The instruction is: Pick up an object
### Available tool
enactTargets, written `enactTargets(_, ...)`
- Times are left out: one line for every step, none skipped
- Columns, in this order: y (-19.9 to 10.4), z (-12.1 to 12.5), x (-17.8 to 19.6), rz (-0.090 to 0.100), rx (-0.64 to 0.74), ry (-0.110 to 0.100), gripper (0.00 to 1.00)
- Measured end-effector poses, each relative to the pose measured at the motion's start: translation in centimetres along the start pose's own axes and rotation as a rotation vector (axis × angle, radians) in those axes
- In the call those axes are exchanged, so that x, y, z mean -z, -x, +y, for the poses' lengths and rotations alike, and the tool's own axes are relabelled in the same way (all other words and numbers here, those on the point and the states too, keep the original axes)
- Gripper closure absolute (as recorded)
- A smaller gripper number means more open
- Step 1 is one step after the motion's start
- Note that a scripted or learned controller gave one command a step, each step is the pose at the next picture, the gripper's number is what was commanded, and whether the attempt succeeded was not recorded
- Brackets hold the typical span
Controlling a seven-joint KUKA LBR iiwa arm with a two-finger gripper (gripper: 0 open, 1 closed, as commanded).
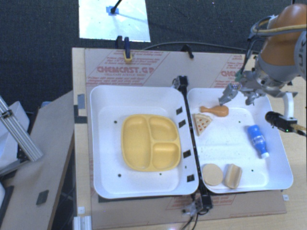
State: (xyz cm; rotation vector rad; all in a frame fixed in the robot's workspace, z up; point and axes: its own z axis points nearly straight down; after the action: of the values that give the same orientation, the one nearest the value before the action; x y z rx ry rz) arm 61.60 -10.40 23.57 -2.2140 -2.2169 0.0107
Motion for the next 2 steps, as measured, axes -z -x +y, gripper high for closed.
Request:
enactTargets(0.0, 0.2, 0.7, -0.001, 0.002, 0.012, 0.0)
enactTargets(-0.1, -0.3, -5.3, -0.001, 0.0, 0.008, 0.0)
